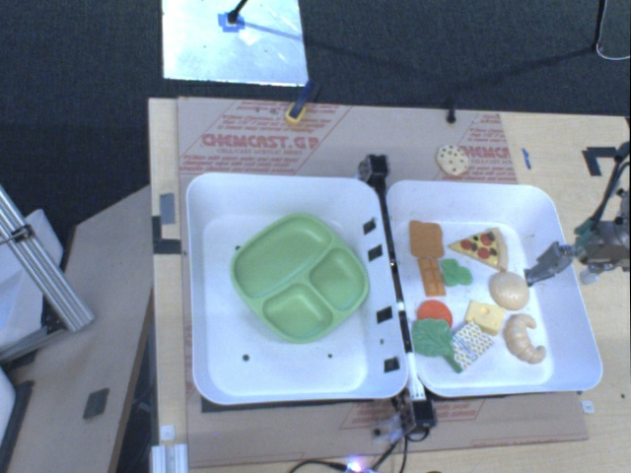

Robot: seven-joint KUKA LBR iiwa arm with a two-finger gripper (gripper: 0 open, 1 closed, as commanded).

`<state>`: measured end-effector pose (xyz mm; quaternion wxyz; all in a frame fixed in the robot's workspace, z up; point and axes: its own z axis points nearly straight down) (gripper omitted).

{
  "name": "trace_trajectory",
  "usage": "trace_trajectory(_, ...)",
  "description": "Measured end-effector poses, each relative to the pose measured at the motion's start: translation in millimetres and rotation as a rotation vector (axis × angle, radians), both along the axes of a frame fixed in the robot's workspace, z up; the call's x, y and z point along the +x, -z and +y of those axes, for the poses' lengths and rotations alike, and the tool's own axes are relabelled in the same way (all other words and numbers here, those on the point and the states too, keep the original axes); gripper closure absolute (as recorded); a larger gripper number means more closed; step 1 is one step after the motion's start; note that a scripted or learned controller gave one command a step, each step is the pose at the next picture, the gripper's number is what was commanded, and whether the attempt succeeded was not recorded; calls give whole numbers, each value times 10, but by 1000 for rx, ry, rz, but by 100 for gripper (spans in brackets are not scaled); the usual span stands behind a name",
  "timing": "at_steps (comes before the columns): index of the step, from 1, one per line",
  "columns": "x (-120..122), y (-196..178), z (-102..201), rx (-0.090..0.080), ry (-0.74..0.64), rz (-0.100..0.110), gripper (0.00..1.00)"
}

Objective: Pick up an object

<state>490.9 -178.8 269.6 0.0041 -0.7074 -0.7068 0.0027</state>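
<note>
Grey metal fingers (548,262) hang over the right white bin (567,348), near its right wall; spread or pressed together, can't tell. Just beside them, w/ no contact seen: a round beige bread roll (510,290), then a pizza slice (480,247) & pale croissant (524,337). Left bin (212,363) holds a green divided plate (300,277). Tan wooden surface (562,131), dark carpet (79,77) around it.
</note>
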Motion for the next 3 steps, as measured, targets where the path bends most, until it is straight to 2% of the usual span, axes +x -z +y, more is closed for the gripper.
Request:
trace_trajectory(1,21,-59,8,-3,-4,-11,0)
trace_trajectory(2,-10,387,76,-1,-3,-9,0)
trace_trajectory(3,-28,886,-23,-2,-2,-9,0)
